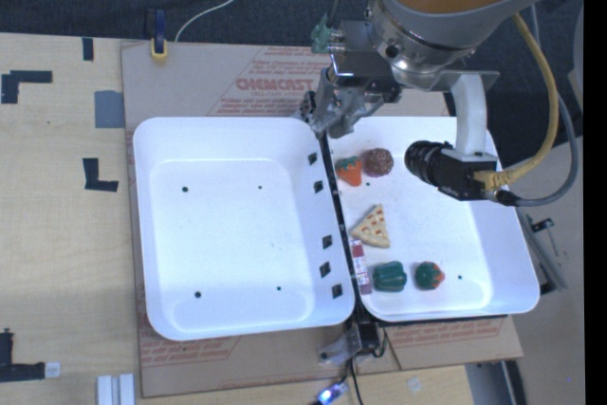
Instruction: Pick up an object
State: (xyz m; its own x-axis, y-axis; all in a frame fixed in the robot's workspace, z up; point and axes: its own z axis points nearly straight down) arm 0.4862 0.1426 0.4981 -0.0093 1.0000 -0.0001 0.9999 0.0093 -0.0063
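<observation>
My gripper [329, 120] hangs over the back of the divider between the two bins, just up-left of the toys. In the right bin [493, 232] lie an orange carrot-like piece [349, 170], a brown round piece [379, 162], a pizza slice [371, 229], a green pepper [389, 277], a green and red vegetable [429, 276] and a thin red stick [358, 263] along the divider. Nothing shows between the fingers, which the wrist partly hides.
The left bin [228, 232] holds no toys that I can see. A black camera unit [446, 168] on the arm juts over the right bin's back half. Both bins rest on a cardboard sheet [237, 81] on the wooden bench.
</observation>
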